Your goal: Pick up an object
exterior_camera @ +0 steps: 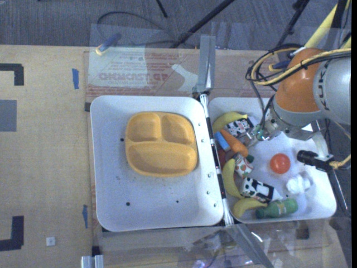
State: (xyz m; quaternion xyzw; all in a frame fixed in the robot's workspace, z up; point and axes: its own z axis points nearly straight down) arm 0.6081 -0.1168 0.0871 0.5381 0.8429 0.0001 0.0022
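The right bin (321,205) holds a heap of toys. A yellow banana (227,119) lies at its far left, with a black-and-white cow-patterned toy (239,127) and an orange carrot (234,144) beside it. An orange-red ball (280,162) sits in the middle. Toward the front lie a second banana (228,177), another cow-patterned piece (257,188), a green bottle (277,207) and a white lump (298,184). My gripper (261,132) hangs low over the bin's far part, just right of the cow-patterned toy, under the orange wrist band (298,94). Nothing is visibly held.
The left bin (106,194) bears a yellow divided plate (162,144). A metal divider (205,71) runs up between the bins at the back. Yellow and black cables (273,63) loop around the arm at the right. Tripod legs (223,7) stand behind the bench.
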